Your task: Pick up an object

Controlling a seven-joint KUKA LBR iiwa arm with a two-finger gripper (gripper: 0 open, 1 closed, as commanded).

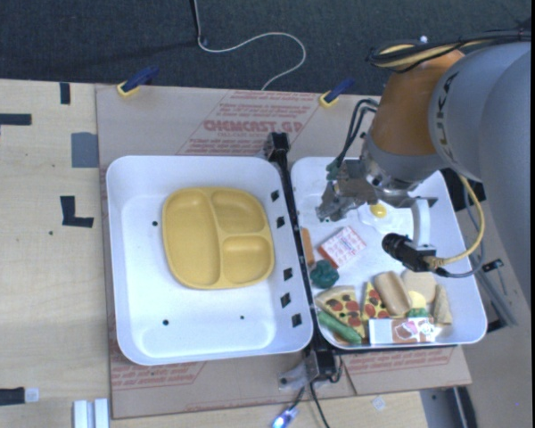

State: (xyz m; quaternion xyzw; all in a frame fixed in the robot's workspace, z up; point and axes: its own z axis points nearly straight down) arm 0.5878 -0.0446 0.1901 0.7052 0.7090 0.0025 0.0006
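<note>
My gripper hangs over the back part of the right bin, below the orange band of the arm. Just in front of it lies a small red and white packet, and a little yellow piece sits to its right. Along the bin's front lie toy foods: a pizza slice, a green pod, a dark green lump, a hot dog and a white carton. An orange stick lies by the left wall. Nothing shows between the fingers.
The left bin holds a yellow divided plate. A black divider with clips runs between the bins. The arm's grey body and cables overhang the right bin's back and right side.
</note>
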